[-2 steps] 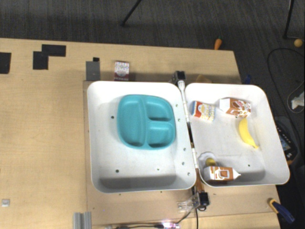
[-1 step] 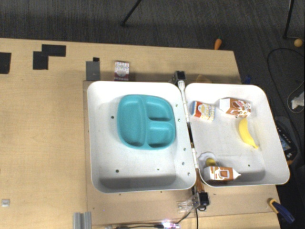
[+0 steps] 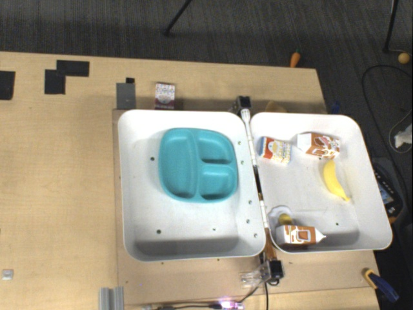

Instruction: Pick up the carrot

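Note:
The right white bin (image 3: 361, 173) holds several items. A small orange-yellow piece (image 3: 284, 219) lies in its near left corner, just behind an orange-and-white carton (image 3: 301, 235); it is too small to tell whether it is the carrot. A yellow banana (image 3: 335, 180) lies in the middle right of that bin. Two small cartons sit near its far edge, one white and blue (image 3: 276, 150) and one brown and white (image 3: 318, 144).
The left white bin (image 3: 139, 192) carries a teal divided plate (image 3: 197, 165). A ridge with a cable (image 3: 253, 166) runs between the bins. A small patterned box (image 3: 165, 95) and a dark block (image 3: 126, 94) stand on the bench behind the left bin.

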Motion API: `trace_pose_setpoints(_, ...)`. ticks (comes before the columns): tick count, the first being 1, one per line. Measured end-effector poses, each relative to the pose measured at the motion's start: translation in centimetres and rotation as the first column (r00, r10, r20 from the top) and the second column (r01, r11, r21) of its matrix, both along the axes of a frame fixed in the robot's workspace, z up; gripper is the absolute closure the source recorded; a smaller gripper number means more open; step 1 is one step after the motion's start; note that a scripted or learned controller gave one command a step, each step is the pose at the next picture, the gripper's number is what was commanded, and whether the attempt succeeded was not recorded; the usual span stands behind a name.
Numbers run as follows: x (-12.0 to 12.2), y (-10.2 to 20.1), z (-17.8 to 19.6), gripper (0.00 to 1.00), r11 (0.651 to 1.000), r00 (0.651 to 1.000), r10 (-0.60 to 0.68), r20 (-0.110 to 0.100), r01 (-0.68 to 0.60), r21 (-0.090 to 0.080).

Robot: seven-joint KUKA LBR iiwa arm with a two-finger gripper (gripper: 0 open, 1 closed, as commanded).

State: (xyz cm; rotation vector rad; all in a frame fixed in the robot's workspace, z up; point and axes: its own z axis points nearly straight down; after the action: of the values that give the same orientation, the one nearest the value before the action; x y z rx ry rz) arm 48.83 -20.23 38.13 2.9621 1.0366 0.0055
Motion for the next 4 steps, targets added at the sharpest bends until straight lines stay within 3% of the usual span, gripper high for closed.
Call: trace_pose_setpoints(4, 0.0, 0.0, 0.0, 0.0, 1.0, 1.0, 0.0, 0.0, 0.0, 0.0)
